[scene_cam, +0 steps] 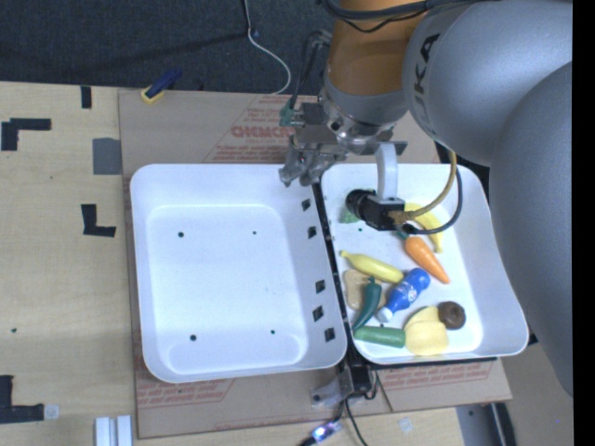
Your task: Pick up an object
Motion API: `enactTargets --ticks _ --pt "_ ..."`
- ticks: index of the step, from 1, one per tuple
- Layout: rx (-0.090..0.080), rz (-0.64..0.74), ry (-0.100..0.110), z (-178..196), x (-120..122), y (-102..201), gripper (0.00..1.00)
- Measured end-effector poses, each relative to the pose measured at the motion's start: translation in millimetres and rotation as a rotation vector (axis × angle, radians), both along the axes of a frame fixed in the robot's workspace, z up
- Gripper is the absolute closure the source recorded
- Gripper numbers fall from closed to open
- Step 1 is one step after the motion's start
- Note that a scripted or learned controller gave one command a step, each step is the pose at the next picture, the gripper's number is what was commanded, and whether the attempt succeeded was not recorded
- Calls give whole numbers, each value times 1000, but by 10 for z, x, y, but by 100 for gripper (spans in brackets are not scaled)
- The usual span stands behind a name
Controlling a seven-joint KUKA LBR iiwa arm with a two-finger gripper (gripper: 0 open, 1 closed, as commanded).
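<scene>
Your gripper (pixel 307 161) hangs over the far end of the wall between the bins, and you cannot tell how its jaws stand, while the carrot (pixel 426 256) lies right of that wall, waiting.
</scene>
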State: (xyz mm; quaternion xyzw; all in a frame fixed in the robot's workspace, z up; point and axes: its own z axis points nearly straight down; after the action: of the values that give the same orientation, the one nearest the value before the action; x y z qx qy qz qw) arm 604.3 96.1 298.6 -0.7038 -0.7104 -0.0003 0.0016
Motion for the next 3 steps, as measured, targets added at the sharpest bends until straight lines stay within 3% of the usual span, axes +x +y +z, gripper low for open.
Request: enactTargets --ticks 1,2,3 --pt "-1 -5 -3 467 -450 114 100" --pt "-1 -2 -2 657 -545 570 100" --pt "-1 0 1 664 -845 1241 100"
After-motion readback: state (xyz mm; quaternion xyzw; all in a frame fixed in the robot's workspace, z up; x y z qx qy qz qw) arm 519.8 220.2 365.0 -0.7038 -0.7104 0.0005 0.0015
